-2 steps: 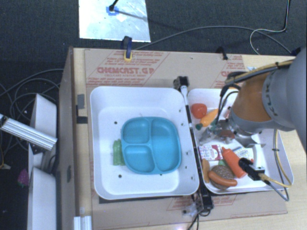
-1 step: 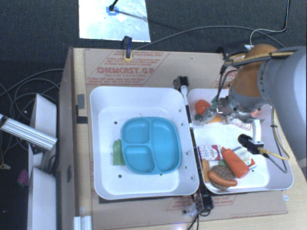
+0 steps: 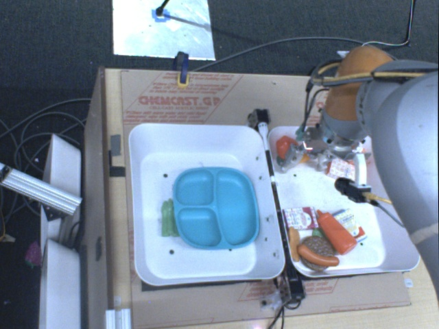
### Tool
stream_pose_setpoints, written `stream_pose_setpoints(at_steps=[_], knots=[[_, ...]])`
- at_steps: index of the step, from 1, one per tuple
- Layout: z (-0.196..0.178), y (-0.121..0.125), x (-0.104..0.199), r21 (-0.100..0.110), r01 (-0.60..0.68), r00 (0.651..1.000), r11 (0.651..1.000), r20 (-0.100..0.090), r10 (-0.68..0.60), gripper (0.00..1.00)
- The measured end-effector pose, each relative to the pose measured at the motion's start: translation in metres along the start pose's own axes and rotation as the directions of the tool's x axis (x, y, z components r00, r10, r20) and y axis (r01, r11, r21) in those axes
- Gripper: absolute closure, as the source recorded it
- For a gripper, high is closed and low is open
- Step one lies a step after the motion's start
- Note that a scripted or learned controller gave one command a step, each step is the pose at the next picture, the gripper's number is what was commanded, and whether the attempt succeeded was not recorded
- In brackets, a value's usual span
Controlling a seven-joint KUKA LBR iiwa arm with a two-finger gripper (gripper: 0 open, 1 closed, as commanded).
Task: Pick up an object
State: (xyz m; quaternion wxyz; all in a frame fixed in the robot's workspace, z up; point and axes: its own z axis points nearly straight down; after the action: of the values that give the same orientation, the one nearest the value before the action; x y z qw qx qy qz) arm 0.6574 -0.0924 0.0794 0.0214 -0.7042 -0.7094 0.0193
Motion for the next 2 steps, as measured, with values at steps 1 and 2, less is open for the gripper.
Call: stream_pose_setpoints(at_steps=[1,2], knots=[[0.0000,0.0000,0.0002,0.000,0.000,1.000,1.000,0.001,0.000,0.00],[0.0001,0.0002,-0.0012,0.000,0.000,1.000,1.000,-0.003,0.000,0.00]])
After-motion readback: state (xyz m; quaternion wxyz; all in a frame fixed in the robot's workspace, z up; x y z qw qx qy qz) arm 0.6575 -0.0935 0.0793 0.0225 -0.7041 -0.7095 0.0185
